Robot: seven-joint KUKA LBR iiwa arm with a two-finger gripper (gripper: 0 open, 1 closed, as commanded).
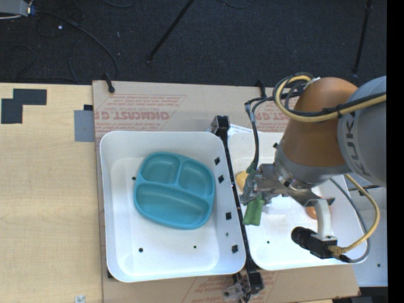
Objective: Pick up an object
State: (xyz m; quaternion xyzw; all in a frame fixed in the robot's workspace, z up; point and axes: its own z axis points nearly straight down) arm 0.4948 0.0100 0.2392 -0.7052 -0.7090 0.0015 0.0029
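Note:
My gripper (255, 196) is low over the left side of the right bin (284, 257), close to the divider between the bins. A small green object (252, 213) sits right under the gripper tip, touching or nearly touching it. Whether it is gripped I cannot tell. A yellow object (241, 180) peeks out just left of the gripper, by the bin's left wall. A small orange object (311, 211) lies further right, partly hidden by the wrist. The bulky arm covers much of the right bin.
The left bin (117, 245) holds a blue divided plate (175, 190) near its middle. A black divider rail (231, 201) runs between the two bins. Cardboard lies under the bins, with wooden bench surface to the left.

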